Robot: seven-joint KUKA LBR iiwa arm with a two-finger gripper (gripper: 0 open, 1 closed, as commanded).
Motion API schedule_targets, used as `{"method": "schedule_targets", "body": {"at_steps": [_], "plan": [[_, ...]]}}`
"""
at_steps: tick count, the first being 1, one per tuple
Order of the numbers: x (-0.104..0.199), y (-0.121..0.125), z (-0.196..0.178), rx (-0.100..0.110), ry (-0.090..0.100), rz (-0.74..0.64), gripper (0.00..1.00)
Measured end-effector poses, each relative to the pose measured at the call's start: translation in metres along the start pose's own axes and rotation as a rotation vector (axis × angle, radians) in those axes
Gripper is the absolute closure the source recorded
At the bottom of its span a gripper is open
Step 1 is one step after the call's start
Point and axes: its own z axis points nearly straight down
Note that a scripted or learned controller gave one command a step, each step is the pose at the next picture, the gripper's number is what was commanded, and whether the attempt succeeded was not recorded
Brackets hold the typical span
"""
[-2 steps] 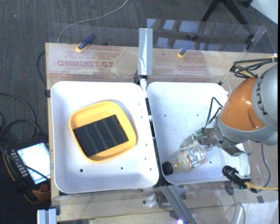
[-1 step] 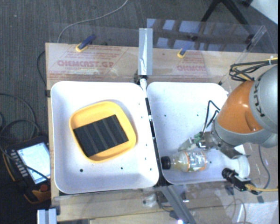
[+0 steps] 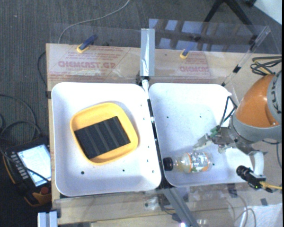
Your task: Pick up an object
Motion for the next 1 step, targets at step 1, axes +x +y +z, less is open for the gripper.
{"method": "schedule_targets", "body": {"at_steps": [1], "plan": [[0.0374, -0.0066, 0.0248, -0.015, -0.008, -0.001, 0.00]]}}
